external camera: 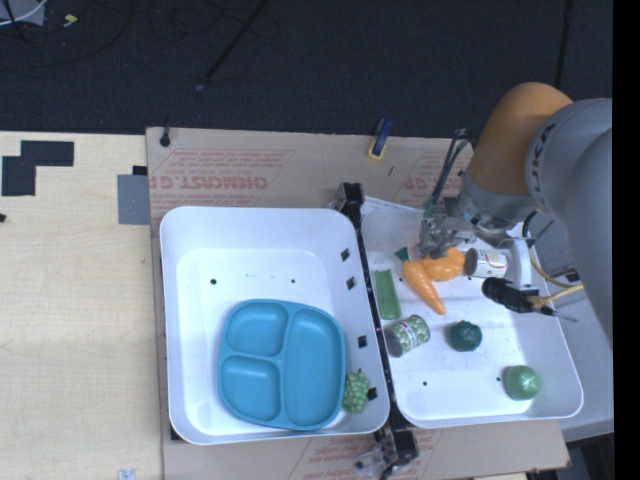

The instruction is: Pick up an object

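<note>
camera view: both bins from above
gripper (436,240): low in the right bin (560,368), just above the orange carrot (425,281); whether it grips anything, cannot tell
left bin (190,268): blue divided plate (281,363), green grapes (355,392)
near carrot: small can (407,334), green strip (387,293)

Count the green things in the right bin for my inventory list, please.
4: a stick by the divider, a can below it, a dark ball mid-bin, a light ball lower right. The arm may hide more.

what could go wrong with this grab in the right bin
The gripper sits right over the orange carrot-shaped toy, which lies tilted and tapered, so it could slip out. The flat green strip and the small printed can lie close by and might get nudged. The arm also blocks the view of the contact.
</note>
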You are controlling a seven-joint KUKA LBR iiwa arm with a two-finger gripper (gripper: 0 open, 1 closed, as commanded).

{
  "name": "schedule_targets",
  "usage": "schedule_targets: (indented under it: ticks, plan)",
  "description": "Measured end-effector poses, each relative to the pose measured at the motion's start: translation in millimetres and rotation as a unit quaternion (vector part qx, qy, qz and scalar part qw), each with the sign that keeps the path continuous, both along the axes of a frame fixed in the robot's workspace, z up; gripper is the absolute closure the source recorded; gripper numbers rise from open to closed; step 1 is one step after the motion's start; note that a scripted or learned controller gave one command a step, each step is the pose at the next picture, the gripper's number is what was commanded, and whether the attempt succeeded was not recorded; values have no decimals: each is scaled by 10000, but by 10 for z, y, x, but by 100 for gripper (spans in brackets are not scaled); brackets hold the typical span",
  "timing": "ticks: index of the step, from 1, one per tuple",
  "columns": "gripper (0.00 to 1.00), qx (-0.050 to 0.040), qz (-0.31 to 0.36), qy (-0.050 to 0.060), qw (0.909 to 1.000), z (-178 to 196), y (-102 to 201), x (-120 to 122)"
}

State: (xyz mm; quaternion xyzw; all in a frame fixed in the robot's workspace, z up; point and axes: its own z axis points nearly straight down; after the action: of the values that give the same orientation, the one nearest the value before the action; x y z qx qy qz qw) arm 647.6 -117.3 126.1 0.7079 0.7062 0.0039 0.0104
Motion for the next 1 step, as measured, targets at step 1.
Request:
schedule_targets:
  ticks: [1]
  plan:
    - [100, 47, -4, 93, 9999, 435, -39, -26]
